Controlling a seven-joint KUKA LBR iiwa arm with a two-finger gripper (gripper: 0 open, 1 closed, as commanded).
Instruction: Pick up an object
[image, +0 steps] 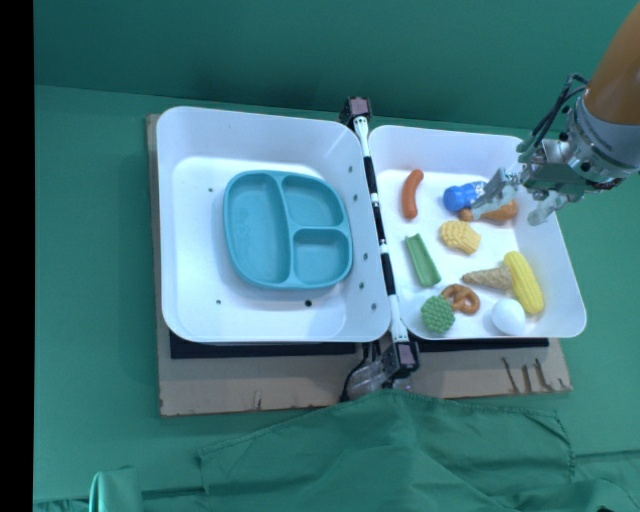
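An orange carrot-like piece (500, 212) lies near the back of the right bin (565, 262), just beside a blue toy (462, 195), with the gripper (518, 198) poised over both. Its two fingers stand spread apart, one tip over the blue toy's edge and the other towards the bin's right wall, and nothing is caught between them.

Play food crowds the rest of that bin: a red sausage (411, 192) at the back left, a yellow corn chunk (459, 236) just in front of the blue toy, a green pod (422, 259) along the left side, a waffle cone (487, 277) touching a yellow corn cob (524, 282), and, along the front, a pretzel (461, 297), a green broccoli head (437, 315) and a white egg (508, 317).

The left bin (190, 140) holds a teal divided plate (288, 228). Both bins sit on a cardboard sheet (240, 385) laid over the green-covered bench (90, 250), and rumpled green cloth (400, 455) gathers at the front.
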